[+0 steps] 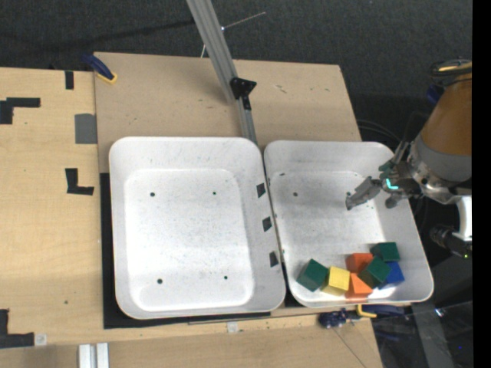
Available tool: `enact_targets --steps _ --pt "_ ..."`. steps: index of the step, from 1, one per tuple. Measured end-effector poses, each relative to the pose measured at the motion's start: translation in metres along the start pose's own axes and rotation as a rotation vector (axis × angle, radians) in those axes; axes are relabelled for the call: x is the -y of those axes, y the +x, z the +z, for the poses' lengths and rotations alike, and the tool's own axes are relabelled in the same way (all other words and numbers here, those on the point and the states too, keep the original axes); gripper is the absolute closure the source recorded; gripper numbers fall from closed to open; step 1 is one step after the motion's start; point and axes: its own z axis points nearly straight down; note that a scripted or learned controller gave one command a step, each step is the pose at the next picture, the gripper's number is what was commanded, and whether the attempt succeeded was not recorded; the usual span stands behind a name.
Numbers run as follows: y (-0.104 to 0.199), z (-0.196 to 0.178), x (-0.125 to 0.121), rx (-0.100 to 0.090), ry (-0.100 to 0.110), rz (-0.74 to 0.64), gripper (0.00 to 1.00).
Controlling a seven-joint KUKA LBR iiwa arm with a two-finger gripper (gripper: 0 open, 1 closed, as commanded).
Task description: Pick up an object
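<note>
Several small blocks lie bunched in the front right corner of the right bin [322, 167]: a dark green cube [312, 274], a yellow block [336, 280], an orange block [357, 284], a red block [358, 261], two more green blocks [386, 250] and a blue block [394, 275]. My gripper [376, 198] hangs over the right-hand middle of that bin, behind the pile and apart from it. It is open, and nothing sits between its fingers [357, 196]. The grey arm with its orange band [454, 121] comes in from the right.
The left bin [123, 159] sits beside the right one on the wooden bench. A slanted metal pole [219, 41] runs down from the top to the seam between the bins. Small dark clips [266, 222] line the shared rim.
</note>
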Motion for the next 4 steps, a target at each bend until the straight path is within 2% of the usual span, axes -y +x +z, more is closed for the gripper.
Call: enact_targets --steps 1,3,4 --pt "0.0 -0.002 -0.001 0.001 -0.004 -0.002 0.0" --pt "0.002 0.106 0.012 0.001 0.002 -0.001 0.0" --pt "0.002 0.093 0.01 0.0 -0.003 -0.001 1.0"
